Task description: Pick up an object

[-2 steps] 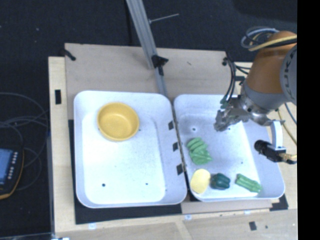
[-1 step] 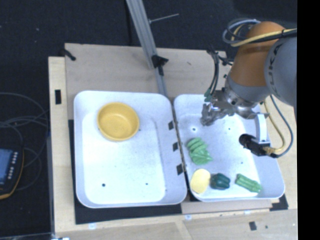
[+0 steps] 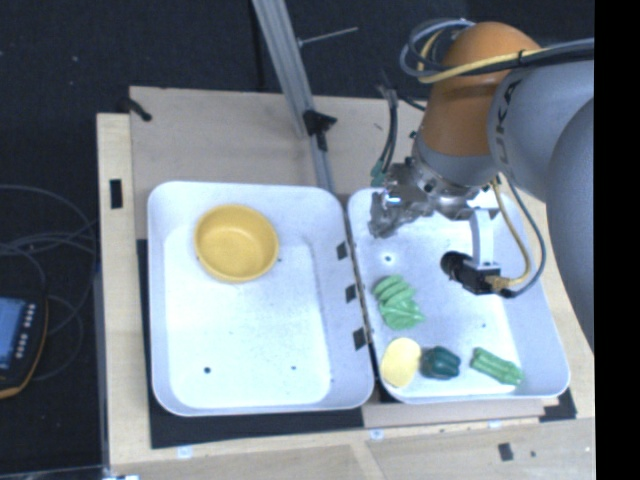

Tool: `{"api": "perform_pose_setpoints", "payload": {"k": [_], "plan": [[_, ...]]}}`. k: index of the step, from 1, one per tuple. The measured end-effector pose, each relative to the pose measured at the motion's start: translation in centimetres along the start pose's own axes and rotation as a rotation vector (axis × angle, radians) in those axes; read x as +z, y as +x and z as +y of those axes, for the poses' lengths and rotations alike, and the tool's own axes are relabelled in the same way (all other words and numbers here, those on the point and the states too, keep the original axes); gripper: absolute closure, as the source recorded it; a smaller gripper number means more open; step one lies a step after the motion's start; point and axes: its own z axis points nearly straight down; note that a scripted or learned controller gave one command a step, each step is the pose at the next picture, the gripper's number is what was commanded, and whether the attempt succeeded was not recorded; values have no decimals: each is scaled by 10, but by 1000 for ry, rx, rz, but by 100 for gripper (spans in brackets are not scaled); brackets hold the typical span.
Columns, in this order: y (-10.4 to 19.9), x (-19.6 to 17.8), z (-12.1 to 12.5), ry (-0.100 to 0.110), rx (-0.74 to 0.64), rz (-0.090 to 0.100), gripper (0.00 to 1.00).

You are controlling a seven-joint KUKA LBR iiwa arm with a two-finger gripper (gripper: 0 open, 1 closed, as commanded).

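Dark flooring surrounds a pale bench (image 3: 120, 268) that carries two shallow white bins side by side, and we take every position below from the claw (image 3: 383, 218), which hangs over the far left corner of the right bin (image 3: 535, 308) on the grey arm (image 3: 560, 118) with its orange band (image 3: 475, 58). We cannot tell whether the claw is wide or narrow, since its tip is small and blurred against the white floor; we see nothing held in it. Nearest to it, just toward the near edge of the bench, lies the ridged green piece (image 3: 397, 302), the likeliest target. Beyond that, near the front wall, lie a yellow round piece (image 3: 400, 362), a dark green piece (image 3: 439, 363) touching or almost touching it, and a green elongated piece (image 3: 497, 367) further to the right. Well to the left of the claw, in the left bin (image 3: 250, 368), sits a yellow bowl (image 3: 236, 242). We judge all these to be light, stiff toy foods of plastic, smooth and prone to slip or roll rather than break. The ridged piece probably offers the best hold across its narrow width, where the ribs may resist sliding; the round piece would likely squirt out unless gripped at its middle.
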Motion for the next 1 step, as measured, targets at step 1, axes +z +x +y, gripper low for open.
{"api": "perform_pose_setpoints", "payload": {"k": [1], "plan": [[50,8,1,1,1,-1,100]]}}
